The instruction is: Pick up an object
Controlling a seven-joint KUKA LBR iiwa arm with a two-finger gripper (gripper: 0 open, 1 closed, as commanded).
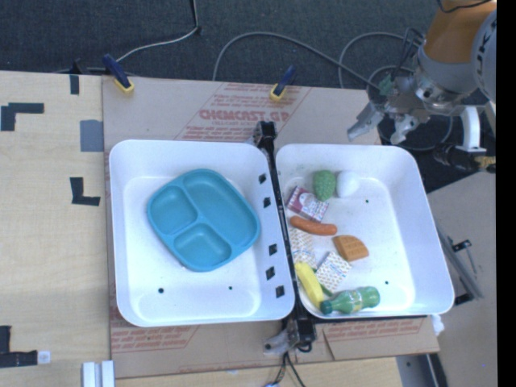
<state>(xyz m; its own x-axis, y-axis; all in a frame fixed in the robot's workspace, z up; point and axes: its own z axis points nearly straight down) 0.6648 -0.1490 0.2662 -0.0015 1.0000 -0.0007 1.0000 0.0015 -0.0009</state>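
Camera view showed the gripper (385, 132) hanging above the far rim of the right bin (407, 216), fingers spread and holding nothing, as far as the slant allowed. Candidates lay crowded along that bin's left wall: a hot dog (313, 226), a banana (308, 281), a green bottle (351, 301) and packets. An orange wedge (351, 248) sat more apart, with bare floor toward the right wall, so it probably offered the easiest descent. The left bin (133, 216) held a blue tray (202, 218).

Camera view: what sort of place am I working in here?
Probably a robot test bench in a lab: two white bins clamped on cardboard, toy food like a banana and a bottle, and loose cables behind.
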